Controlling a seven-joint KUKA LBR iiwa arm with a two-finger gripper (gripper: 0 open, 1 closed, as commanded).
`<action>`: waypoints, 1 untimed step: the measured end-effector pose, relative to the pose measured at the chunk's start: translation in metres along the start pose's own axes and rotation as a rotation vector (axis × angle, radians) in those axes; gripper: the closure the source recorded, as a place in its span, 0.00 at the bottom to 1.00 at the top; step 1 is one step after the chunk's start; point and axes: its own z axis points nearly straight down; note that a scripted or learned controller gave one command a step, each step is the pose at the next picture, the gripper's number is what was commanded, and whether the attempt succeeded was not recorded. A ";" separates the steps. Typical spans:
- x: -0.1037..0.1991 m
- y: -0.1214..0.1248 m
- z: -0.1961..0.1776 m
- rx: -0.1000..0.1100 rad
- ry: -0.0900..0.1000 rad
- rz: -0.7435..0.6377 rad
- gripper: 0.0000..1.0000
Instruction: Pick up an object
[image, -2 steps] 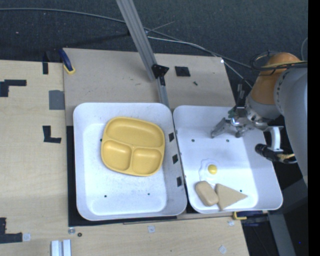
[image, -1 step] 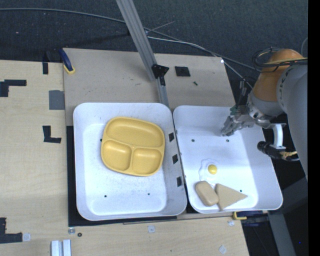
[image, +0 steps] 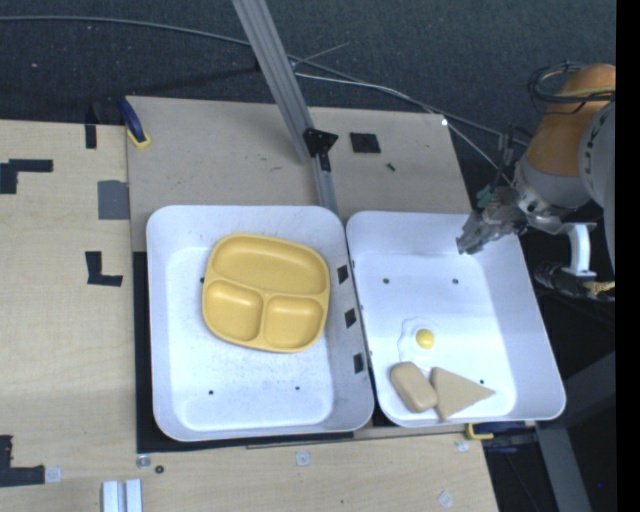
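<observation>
A yellow three-compartment plate (image: 266, 291) lies in the left bin (image: 180, 400). In the right bin (image: 500, 290), near its front edge, lie a fried-egg toy (image: 420, 340), a tan bread-roll piece (image: 411, 386) and a tan wedge (image: 459, 390), the roll and wedge touching. My gripper (image: 473, 240) hangs over the right bin's far right corner, pointing down and left, well apart from these objects. Nothing shows between its fingertips.
A grey metal pole (image: 290, 100) slants across the bench behind the bins. Black clips (image: 350, 316) sit along the seam between the bins. Cables run across the dark floor at the back. The arm's orange band (image: 572, 110) stands at the right edge.
</observation>
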 end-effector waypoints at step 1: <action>-0.001 0.003 -0.064 -0.002 -0.001 0.000 1.00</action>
